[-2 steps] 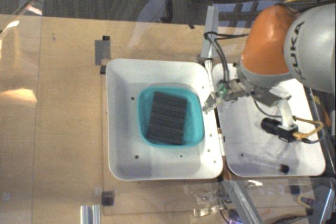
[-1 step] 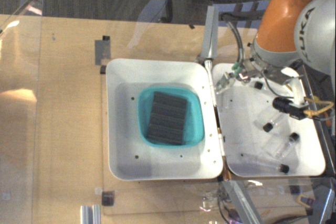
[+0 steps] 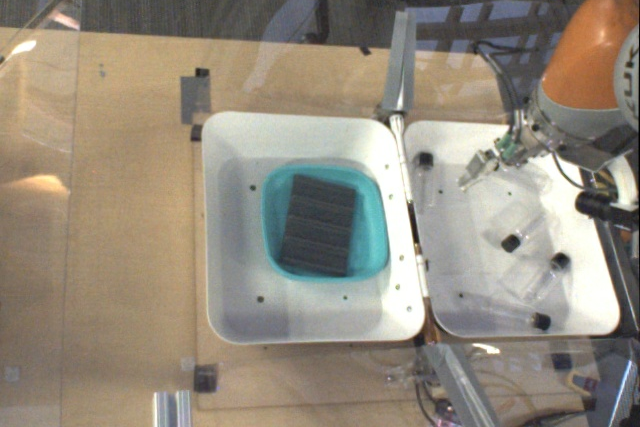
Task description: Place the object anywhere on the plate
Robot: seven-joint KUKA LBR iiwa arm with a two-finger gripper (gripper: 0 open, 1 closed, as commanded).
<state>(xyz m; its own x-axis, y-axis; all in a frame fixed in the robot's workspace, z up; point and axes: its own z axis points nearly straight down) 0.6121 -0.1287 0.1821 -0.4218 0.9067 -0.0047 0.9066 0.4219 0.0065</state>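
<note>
pincer (image 3: 478, 167) over right bin (image 3: 600, 315) | grip state: cannot tell | dark block (image 3: 318, 224) already rests on teal plate (image 3: 375, 215), well left (task looks done)

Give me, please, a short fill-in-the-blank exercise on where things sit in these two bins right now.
1. The dark ridged block lies on the ___ plate.
2. That plate sits in the ___ bin of the view.
3. The gripper is over the ___ bin of the view.

Missing words: teal; left; right
</note>
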